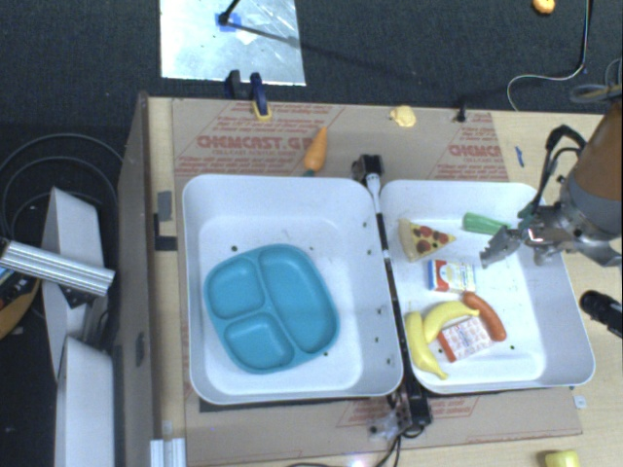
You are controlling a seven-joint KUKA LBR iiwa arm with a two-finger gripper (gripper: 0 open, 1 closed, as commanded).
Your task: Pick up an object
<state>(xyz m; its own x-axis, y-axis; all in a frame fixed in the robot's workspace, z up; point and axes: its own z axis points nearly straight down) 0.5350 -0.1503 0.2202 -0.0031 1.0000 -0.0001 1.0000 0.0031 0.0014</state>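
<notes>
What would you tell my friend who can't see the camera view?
A robot gripper hangs over the right bin, above toy food: pizza slice, banana, hot dog. The left bin holds a blue divided plate.

"chemcast" on cardboard sheet (255,136)

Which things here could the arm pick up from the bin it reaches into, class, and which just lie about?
For the job: gripper, pizza slice, green piece, small carton, banana, sausage, red-and-white packet.

Lying about: blue divided plate, carrot on the bench, metal sheet.
</notes>
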